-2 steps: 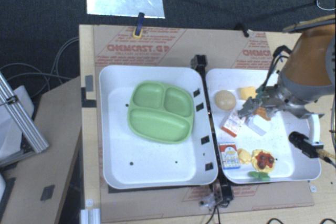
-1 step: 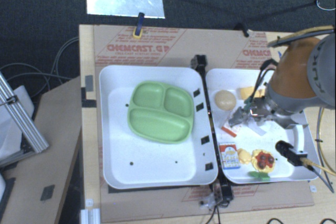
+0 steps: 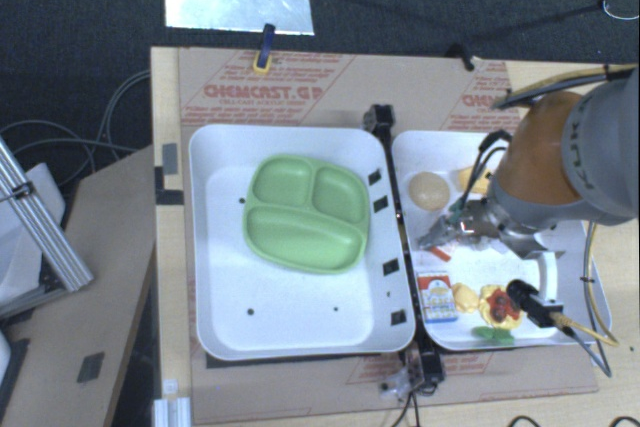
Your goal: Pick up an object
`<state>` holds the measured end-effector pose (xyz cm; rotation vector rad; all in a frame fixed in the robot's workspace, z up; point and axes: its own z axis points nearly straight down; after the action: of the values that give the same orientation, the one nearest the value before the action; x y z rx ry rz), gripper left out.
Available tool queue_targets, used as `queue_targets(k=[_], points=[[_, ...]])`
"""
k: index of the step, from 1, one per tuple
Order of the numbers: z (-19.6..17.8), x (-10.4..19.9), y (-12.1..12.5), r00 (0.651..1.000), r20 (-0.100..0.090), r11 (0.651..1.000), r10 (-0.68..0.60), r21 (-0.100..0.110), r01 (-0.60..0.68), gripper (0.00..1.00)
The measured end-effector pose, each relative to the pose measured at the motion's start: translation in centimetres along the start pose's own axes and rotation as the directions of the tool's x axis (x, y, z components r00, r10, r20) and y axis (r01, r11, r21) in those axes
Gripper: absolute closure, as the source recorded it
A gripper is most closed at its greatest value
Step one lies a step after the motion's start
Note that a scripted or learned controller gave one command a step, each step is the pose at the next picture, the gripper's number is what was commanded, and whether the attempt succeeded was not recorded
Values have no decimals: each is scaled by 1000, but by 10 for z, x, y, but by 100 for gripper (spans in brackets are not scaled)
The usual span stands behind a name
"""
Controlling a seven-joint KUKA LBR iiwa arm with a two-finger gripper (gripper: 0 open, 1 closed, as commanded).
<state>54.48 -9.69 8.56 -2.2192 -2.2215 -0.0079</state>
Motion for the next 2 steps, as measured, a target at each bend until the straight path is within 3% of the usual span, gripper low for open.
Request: queue_targets(k=[1,2], points=[[-15,-2,4,1000,7,1000,0,-15,0,100],[-72,-1,16,1000,6,1000,-3,-4,3,100]])
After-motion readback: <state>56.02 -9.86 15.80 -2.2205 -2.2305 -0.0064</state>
